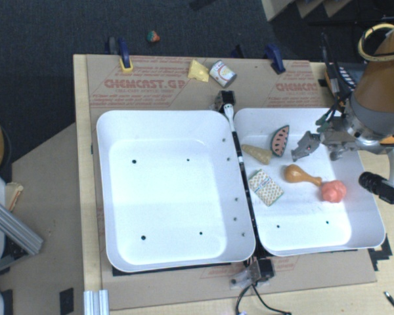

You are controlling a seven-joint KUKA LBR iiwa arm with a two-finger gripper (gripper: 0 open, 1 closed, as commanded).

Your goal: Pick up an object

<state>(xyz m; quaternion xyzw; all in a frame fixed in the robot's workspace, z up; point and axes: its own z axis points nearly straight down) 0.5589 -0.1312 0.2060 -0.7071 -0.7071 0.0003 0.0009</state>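
Crowding is the hazard: in the right bin, the patterned packet, drumstick toy and pink lump lie close together. Beyond them, the pincer hangs open and empty beside the melon slice, which it could nudge away.

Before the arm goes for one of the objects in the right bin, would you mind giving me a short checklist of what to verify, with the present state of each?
1. Objects lie in the right bin: ok. Watermelon slice, drumstick, pink lump, patterned packet, pale piece.
2. Gripper is above that bin: ok, beside the watermelon slice.
3. Nothing between its fingers: ok.
4. Fingers open enough to grasp: cannot tell.
5. Targets are separated: not ok for drumstick and pink lump, which touch or nearly touch.
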